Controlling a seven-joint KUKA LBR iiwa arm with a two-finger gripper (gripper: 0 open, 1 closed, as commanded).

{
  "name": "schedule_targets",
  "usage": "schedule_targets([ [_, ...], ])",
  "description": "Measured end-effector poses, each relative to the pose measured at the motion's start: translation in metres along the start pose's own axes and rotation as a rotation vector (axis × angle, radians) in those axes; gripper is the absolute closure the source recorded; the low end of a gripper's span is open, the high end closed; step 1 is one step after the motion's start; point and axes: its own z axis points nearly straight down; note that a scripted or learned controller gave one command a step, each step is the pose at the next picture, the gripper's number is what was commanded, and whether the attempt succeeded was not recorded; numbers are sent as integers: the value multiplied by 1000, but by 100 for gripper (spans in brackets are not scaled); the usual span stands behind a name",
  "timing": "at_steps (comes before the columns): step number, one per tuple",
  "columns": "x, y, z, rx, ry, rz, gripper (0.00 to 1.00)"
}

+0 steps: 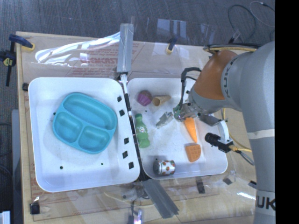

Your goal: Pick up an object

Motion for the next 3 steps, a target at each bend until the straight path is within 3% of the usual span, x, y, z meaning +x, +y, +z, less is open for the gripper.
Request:
schedule_targets([
  [1, -5, 11, -118, -3, -2, -77, 0],
  [2, 2, -8, 0, 0, 0, -57, 0],
  [3, 2, -8, -10, 1, 0, -61, 100],
])
